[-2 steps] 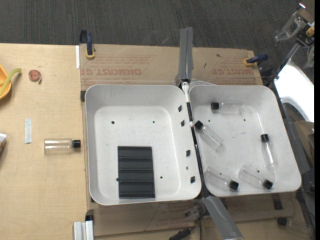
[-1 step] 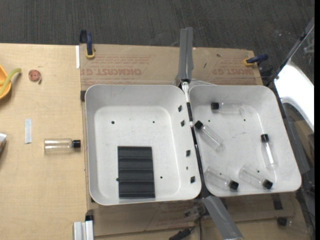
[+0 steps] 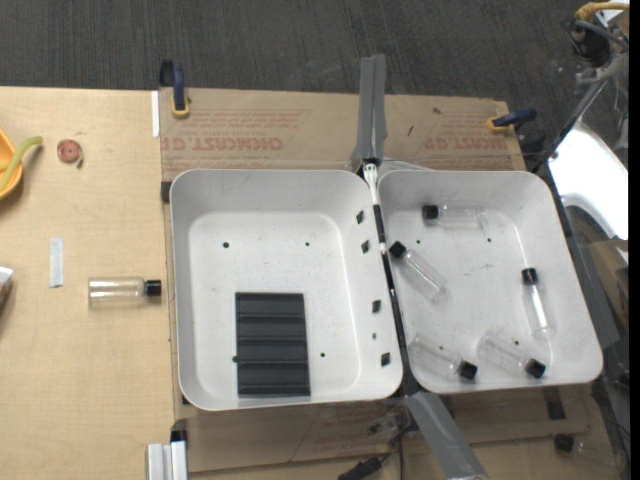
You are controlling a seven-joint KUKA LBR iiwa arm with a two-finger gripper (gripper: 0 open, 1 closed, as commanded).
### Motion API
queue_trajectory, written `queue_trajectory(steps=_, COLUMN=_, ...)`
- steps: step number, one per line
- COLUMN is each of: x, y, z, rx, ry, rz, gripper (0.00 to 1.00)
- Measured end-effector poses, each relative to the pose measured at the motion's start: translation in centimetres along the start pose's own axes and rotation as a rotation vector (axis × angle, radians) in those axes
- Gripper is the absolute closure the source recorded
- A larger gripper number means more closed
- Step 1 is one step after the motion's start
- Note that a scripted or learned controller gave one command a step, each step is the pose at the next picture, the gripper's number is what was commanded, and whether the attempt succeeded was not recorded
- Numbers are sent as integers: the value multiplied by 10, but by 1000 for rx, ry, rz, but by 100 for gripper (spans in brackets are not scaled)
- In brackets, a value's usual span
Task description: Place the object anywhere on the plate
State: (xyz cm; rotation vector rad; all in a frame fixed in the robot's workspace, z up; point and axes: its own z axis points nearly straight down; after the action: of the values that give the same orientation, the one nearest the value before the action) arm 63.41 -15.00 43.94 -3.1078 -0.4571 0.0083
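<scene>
A black ribbed plate lies flat in the front part of the left bin. The right bin holds several clear plastic vials with black caps. One vial lies near the back wall and another vial by the left wall. A third vial lies along the right side. Two more rest at the front, the left front vial and the right front vial. All lie on their sides, apart from each other.
A clear bottle with a black cap lies on the wooden bench left of the bins, near a white strip and a small red disc. Blue clamps hold the cardboard at the back. A grey bar stands between the bins.
</scene>
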Motion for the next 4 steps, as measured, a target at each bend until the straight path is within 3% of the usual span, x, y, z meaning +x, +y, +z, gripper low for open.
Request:
queue_trajectory(steps=1, x=-42, y=63, z=0, rx=1, ry=0, rz=92, gripper=0)
queue_trajectory(steps=2, x=-10, y=26, z=-1, rx=0, ry=2, rz=91, gripper=0)
queue_trajectory(steps=3, x=-117, y=40, z=0, rx=-1, ry=1, rz=-26, gripper=0)
queue_trajectory(steps=4, x=-16, y=24, z=0, rx=0, ry=0, rz=62, gripper=0)
